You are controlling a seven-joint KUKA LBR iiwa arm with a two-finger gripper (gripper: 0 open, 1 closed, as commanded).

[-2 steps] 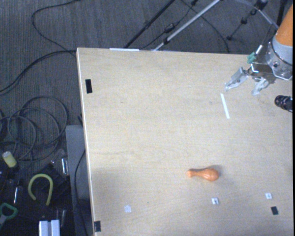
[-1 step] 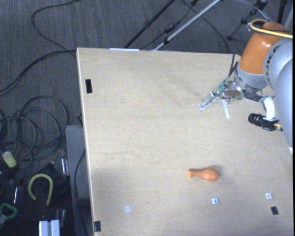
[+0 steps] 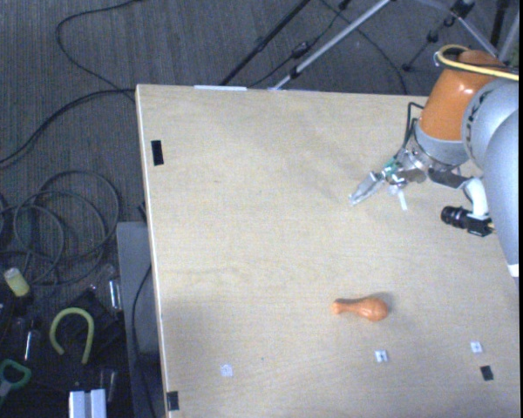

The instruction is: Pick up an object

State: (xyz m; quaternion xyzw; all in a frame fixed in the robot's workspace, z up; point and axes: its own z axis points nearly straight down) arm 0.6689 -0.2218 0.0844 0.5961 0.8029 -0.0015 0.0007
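I see the claw (image 3: pixel 376 190) hanging over the desk (image 3: pixel 244 233) toward its far right, its two thin fingers spread apart with nothing between them; the small orange pear-shaped object (image 3: pixel 363 308) lies well apart from it, nearer me, on bare wood; open desk stretches left to the edge, beyond which cables (image 3: pixel 44 225) coil on the floor.

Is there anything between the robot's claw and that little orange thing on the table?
No. In the camera view, just bare wooden table top lies between the gripper and the orange object.
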